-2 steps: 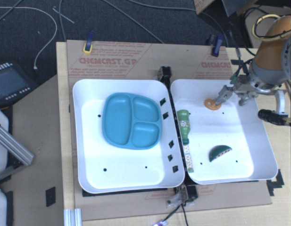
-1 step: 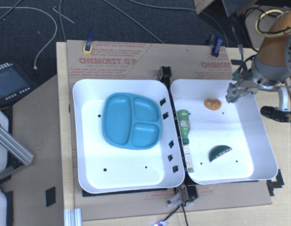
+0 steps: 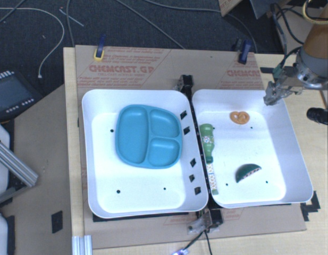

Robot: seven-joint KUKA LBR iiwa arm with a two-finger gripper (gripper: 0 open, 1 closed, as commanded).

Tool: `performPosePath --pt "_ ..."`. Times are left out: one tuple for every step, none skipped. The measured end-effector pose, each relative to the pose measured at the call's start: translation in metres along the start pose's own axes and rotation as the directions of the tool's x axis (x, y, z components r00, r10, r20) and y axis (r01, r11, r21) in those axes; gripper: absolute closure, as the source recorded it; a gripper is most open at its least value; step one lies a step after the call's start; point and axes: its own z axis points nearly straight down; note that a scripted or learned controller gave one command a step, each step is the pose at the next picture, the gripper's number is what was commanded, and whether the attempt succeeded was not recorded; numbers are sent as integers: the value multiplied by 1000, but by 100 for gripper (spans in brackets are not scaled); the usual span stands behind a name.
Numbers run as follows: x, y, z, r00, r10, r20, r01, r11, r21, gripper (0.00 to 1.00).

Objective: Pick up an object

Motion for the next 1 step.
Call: performPosePath --pt "6 -2 -47 1000 -1 0 1 1000 1 100"
